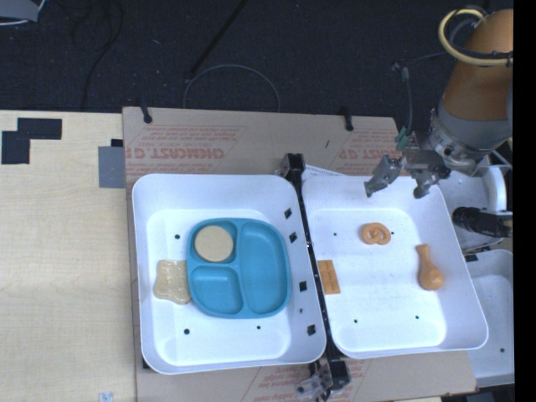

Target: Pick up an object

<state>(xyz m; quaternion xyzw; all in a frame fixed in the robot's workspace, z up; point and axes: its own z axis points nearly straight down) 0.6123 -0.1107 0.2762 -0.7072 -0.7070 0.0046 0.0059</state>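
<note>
In the right bin [394, 333] lie a small orange pretzel [375, 234], an orange drumstick-shaped piece [429, 268] near the right wall, and a flat orange rectangle [327, 276] by the left wall. My gripper [399, 178] hangs over the bin's far rim, above and a little right of the pretzel. Its two fingers are spread apart with nothing between them.
The left bin [159, 342] holds a blue divided plate [239, 268] with a round tan cookie [213, 243] in its upper-left section. A pale yellowish piece [172, 281] lies against the plate's left side. A black divider bar [306, 249] separates the bins.
</note>
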